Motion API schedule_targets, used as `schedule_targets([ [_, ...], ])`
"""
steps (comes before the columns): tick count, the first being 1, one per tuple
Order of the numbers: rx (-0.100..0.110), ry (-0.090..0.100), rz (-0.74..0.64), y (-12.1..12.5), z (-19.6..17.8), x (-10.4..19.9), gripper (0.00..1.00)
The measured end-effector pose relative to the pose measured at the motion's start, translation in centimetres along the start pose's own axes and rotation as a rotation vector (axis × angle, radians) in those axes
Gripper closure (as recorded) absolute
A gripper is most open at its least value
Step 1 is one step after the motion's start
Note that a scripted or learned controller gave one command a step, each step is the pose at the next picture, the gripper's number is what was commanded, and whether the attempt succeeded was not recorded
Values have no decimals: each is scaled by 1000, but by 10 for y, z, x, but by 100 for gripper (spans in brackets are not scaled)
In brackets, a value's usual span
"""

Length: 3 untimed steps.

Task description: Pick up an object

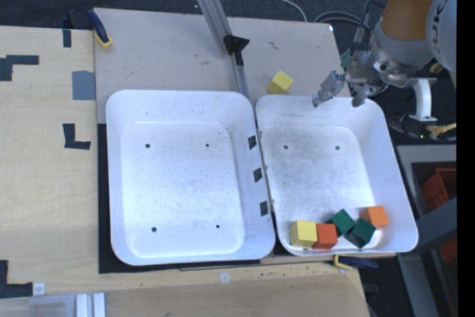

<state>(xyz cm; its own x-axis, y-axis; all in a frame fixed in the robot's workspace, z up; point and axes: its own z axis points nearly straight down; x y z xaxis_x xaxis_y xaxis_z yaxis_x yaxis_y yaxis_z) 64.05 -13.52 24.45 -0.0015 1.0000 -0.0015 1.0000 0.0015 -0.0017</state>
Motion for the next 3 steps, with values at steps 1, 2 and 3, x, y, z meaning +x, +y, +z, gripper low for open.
schedule_targets([
  [1,4,1,2,-58,22,-2,0],
  [2,3,0,-1,-5,94,-13,0],
  [3,-9,1,-2,-16,4,9,0],
])
